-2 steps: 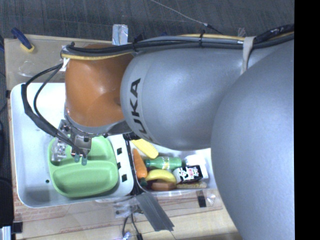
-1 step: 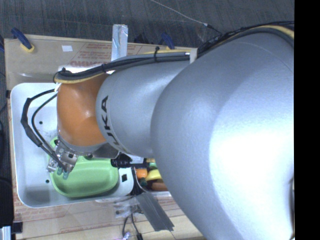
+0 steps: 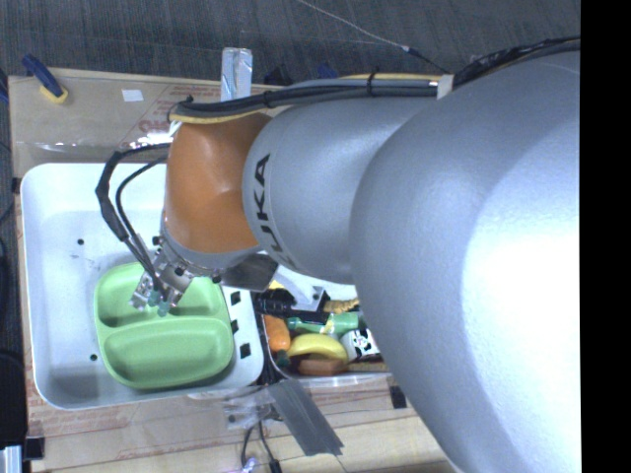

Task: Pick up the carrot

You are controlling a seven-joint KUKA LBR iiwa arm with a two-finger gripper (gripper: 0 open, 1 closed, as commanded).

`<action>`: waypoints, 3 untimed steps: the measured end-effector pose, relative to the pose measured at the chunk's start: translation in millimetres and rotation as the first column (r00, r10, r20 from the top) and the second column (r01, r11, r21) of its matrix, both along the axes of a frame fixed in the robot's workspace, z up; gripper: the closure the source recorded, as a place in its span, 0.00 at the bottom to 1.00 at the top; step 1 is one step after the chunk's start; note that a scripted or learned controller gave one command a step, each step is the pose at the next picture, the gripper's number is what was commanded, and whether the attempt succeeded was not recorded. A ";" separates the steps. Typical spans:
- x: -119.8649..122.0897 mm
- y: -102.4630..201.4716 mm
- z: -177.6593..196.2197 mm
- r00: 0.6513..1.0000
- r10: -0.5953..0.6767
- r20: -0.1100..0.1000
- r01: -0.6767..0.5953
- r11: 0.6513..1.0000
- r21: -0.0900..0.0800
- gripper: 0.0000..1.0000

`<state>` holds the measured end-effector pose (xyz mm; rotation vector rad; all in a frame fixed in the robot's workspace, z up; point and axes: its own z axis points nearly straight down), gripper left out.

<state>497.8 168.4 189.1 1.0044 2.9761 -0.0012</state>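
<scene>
While the grey arm (image 3: 414,215) reaches in from 3 o'clock, its gripper (image 3: 158,299) hangs over the green divided tray (image 3: 168,348) in the left bin (image 3: 49,264) | jaws: state unreadable | carrot (image 3: 279,335) lies in the right bin, at 9 o'clock of the banana (image 3: 315,346)

Divided tray (image 3: 168,348) in left bin (image 3: 49,264), carrot (image 3: 280,336) beside banana (image 3: 315,346) in right bin (image 3: 274,368)

The grey arm (image 3: 414,185) (orange band above the wrist) reaches leftward, gripper (image 3: 158,299) low.
</scene>
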 end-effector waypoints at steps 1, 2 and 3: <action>23.5 38.9 30.1 0.945 -0.327 -0.001 0.327 0.945 0.000 1.00; -17.4 42.6 29.9 0.887 -0.462 -0.005 0.462 0.887 -0.004 1.00; -17.4 44.0 39.2 0.891 -0.454 -0.007 0.454 0.891 -0.006 1.00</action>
